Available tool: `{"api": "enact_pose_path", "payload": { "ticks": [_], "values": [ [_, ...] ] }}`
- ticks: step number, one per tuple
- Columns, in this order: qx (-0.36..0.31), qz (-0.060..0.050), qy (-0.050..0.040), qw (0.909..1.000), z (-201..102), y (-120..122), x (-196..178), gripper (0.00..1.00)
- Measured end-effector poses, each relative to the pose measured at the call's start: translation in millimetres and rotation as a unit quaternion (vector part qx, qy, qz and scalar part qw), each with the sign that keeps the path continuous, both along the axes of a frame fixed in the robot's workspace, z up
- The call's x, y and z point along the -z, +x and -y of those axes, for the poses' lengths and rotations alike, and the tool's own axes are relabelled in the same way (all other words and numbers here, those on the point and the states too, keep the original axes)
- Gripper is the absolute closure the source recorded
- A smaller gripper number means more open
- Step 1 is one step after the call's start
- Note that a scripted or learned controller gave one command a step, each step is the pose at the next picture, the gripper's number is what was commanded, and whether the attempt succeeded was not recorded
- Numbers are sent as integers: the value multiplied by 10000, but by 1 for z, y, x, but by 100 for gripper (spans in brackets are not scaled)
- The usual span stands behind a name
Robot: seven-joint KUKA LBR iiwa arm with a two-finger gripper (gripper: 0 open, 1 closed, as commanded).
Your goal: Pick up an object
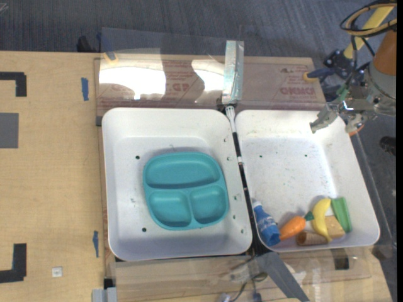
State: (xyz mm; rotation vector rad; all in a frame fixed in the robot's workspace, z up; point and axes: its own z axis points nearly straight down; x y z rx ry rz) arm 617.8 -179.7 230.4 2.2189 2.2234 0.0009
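My gripper (pixel 335 123) hangs over the far right corner of the right bin (pixel 283 162), its two fingers spread open with nothing between them. The small objects lie clustered in that bin's near right corner, well apart from the gripper. A blue bottle (pixel 267 225) lies by the bin's left wall. To its right are an orange carrot (pixel 291 226), a yellow banana (pixel 322 215), a green piece (pixel 341 211) and a brown cork-like piece (pixel 308 238).
A teal divided plate (pixel 184 189) sits in the middle of the left bin (pixel 119 168). A clear panel with a metal post (pixel 233 71) stands behind both bins. Yellow and black cables (pixel 365 21) loop above the arm at the top right.
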Motion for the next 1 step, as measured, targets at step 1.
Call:
{"api": "enact_pose_path", "payload": {
  "ticks": [1],
  "values": [
    [-798, 17, -3, 9968, -14, -62, 141, 0]
  ]
}}
